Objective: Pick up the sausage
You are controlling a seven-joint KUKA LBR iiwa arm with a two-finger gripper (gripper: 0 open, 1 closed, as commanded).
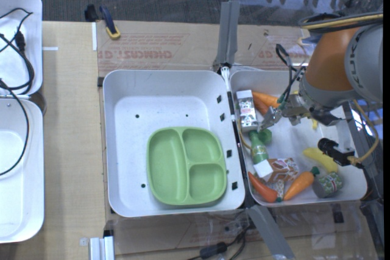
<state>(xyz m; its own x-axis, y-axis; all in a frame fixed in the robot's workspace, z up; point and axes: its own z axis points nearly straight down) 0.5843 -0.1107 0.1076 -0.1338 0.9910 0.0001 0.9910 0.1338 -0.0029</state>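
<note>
The left bin (116,131) holds a green divided plate (186,165), which lies flat near its front. In the right bin (359,189), a green bottle (259,149) lies along the left wall, and the sausage (261,187), red-orange, lies at the front left corner beside a carrot (298,184). The gripper (268,122) is low over the bottle's upper end; its opening cannot be told. A yellow banana (321,159) lies further right.

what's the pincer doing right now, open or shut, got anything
Pincer: cannot be told whether it grips anything; it sits low in the right bin, among the items near the bin's left wall.
</note>
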